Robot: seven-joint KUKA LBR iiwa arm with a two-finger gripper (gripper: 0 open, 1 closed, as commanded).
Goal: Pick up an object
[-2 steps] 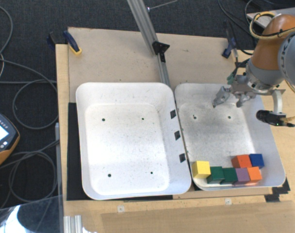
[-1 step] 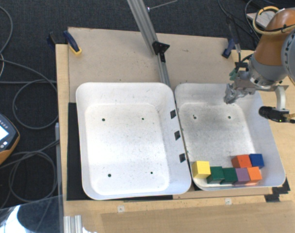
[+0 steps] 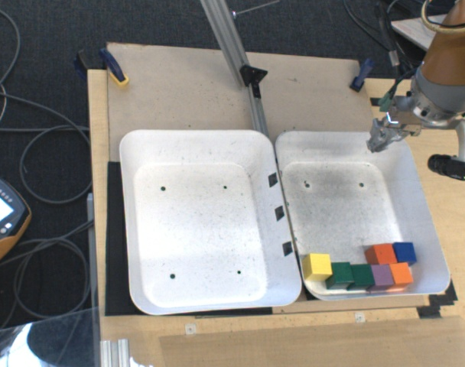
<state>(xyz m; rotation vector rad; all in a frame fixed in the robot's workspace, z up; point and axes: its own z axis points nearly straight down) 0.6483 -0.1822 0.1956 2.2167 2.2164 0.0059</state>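
Several small coloured blocks lie packed along the near edge of the right bin (image 3: pixel 416 197): a yellow block (image 3: pixel 318 265), two green blocks (image 3: pixel 351 274), a purple block (image 3: pixel 382 276), two orange blocks (image 3: pixel 391 263) and a blue block (image 3: pixel 404 251). My gripper (image 3: pixel 380 138) hangs over the bin's far right corner, well away from the blocks, at the end of the grey arm with its orange band (image 3: pixel 450 48). Nothing shows between its fingers.
The left bin (image 3: pixel 133 205) sits beside the right one on the wooden bench. A slanted metal pole (image 3: pixel 232 44) runs down to the gap between the bins. Blue clamps (image 3: pixel 114 66) grip the bench's far corners. Cables lie on the floor at left.
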